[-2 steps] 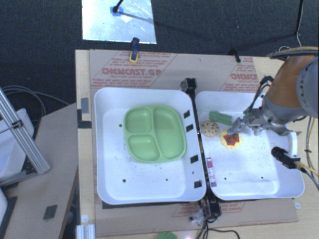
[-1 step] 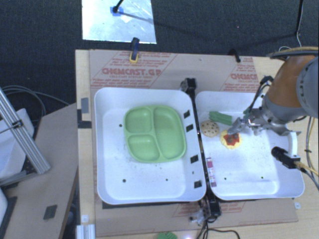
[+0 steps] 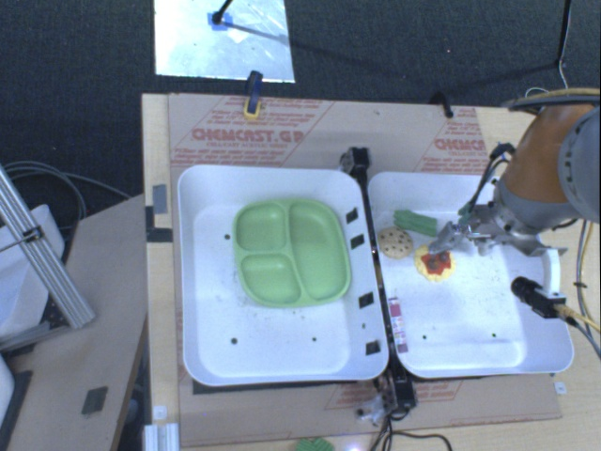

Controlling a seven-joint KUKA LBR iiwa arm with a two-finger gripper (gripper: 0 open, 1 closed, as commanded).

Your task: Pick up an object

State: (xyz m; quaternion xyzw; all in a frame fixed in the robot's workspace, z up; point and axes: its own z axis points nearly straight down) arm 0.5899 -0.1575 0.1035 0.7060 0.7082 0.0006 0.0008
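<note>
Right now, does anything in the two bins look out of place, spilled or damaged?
Nothing stands out. The green divided plate lies flat in the left bin. A cookie, a green piece and a red-yellow item lie in the right bin.

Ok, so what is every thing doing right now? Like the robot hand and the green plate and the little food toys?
Gripper: down low in the right bin, right over the red and yellow toy.
Red and yellow toy: lying flat on the bin floor.
Cookie: lying flat, near the right bin's left wall.
Green toy: lying on its side behind the cookie.
Green plate: right way up in the left bin, nothing on it.
</note>
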